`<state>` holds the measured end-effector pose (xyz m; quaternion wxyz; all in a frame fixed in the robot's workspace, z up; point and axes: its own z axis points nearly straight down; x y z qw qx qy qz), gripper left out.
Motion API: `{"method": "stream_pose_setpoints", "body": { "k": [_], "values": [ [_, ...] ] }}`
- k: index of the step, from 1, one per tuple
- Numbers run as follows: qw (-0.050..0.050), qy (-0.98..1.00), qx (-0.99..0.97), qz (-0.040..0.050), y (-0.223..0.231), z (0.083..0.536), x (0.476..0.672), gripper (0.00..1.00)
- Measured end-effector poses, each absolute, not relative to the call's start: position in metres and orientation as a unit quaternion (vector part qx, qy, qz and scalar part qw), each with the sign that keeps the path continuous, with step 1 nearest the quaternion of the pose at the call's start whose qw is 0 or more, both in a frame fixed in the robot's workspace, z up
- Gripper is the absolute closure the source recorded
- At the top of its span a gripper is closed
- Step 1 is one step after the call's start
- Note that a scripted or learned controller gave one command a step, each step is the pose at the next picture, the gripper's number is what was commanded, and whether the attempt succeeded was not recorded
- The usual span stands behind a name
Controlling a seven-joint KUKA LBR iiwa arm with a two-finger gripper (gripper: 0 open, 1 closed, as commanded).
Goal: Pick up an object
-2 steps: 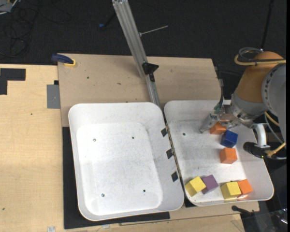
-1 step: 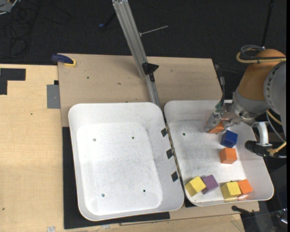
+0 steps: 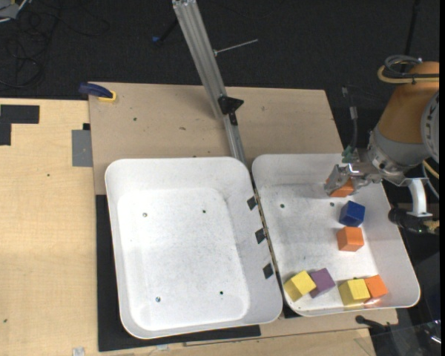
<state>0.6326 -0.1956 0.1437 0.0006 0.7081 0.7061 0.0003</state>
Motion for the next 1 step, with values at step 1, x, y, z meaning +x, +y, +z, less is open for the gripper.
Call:
{"method": "stream_pose_setpoints", "body": {
  "k": [1],
  "values": [
    [0.001, 0.708, 0.706, 0.0005, -0.1968, 0.2061, 0.6365, 1.0]
  ]
}}
